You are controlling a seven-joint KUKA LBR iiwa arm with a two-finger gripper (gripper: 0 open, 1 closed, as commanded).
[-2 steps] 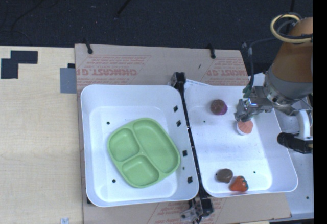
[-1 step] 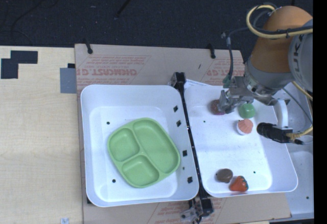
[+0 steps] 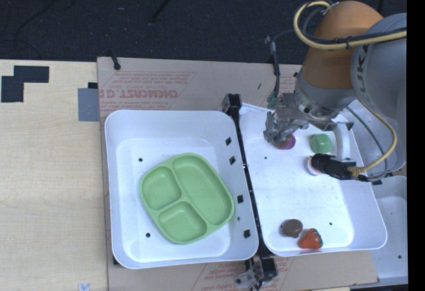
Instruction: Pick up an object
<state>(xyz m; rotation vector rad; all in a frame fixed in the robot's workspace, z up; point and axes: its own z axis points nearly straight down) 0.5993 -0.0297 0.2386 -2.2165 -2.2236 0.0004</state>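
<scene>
Purple object directly under tool

Gripper covers most of purple object; finger state unclear. Arm cut off at right edge.

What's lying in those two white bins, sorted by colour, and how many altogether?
Green: 2, the divided plastic plate in the left bin and a small green lump in the right bin
Purple: 1, a small piece under the hand
Brown: 1, a round lump
Red-orange: 1, a lump
Total: 5
</scene>
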